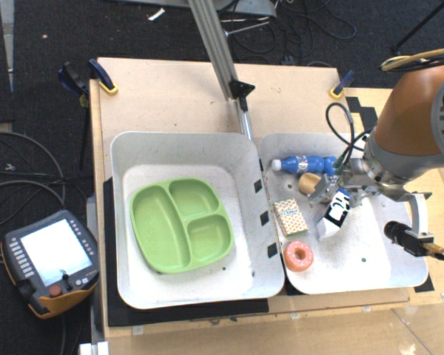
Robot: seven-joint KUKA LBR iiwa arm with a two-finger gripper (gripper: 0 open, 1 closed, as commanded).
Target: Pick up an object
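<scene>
Nearest to the camera, at the lower left beside the bench, lies a teach pendant (50, 263) with an orange and black body and a pale screen; no writing on it can be read.

On the bench, the left bin (126, 154) holds a green plate (182, 225) with three compartments. It lies flat near the middle of that bin.

The right bin (370, 268) holds several small things. A pink donut (299, 255) lies near its front left corner. Just behind the donut is a small box (290, 217) with a patterned face; it bears some print, but this is too small to read. Further back lies a blue bottle (305, 165) on its side, with its white cap pointing to the left bin. Close in front of the bottle is a small brown object (309, 183). A black and white carton (334, 214) stands tilted near the middle of the bin; it shows large white marks on black, which I cannot read as letters.

The gripper (339, 191) is low over the right bin, just above the carton and beside the brown object. Whether it touches or holds the carton I cannot tell, nor how wide it stands. The grey and orange arm (418, 128) comes in from the right.
</scene>
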